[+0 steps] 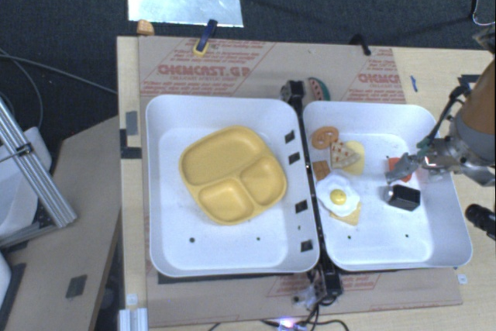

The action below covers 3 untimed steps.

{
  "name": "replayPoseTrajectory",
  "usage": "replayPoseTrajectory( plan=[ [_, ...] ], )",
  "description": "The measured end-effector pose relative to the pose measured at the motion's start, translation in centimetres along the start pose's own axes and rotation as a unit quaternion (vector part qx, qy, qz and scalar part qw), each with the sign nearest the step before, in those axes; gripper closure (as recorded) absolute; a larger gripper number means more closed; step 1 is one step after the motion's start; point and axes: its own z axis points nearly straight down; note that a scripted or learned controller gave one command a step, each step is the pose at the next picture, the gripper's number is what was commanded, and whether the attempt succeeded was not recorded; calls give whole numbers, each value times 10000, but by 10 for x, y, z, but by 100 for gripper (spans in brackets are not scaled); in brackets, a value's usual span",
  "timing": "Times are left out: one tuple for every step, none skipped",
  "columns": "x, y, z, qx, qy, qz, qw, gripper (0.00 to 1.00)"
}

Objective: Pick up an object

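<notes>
I was on the approach, nothing lifted yet: my claw [404, 170] hung low over the right bin [446, 244], and I couldn't tell how wide it stood or whether it had anything. Right under the tip sat a black block [404, 198], small, boxy, matte, with a red piece [394, 163] peeking out just beside the claw. Off toward the divider lay an egg [339, 196], a cheese wedge [347, 156] and a pretzel [325, 138], well apart from me. Next move, I reckoned, called for settling squarely over the block before closing. The yellow tray [231, 174] sat in the far bin.
</notes>
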Motion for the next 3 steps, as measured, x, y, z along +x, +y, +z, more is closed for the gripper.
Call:
replayPoseTrajectory(
  plan=[
    [31, 41, 106, -2, 5, -25, 10000, 0],
    [77, -43, 103, 37, 21, 9, 10000, 0],
    [75, -38, 91, -12, 3, 12, 10000, 100]
  ],
)
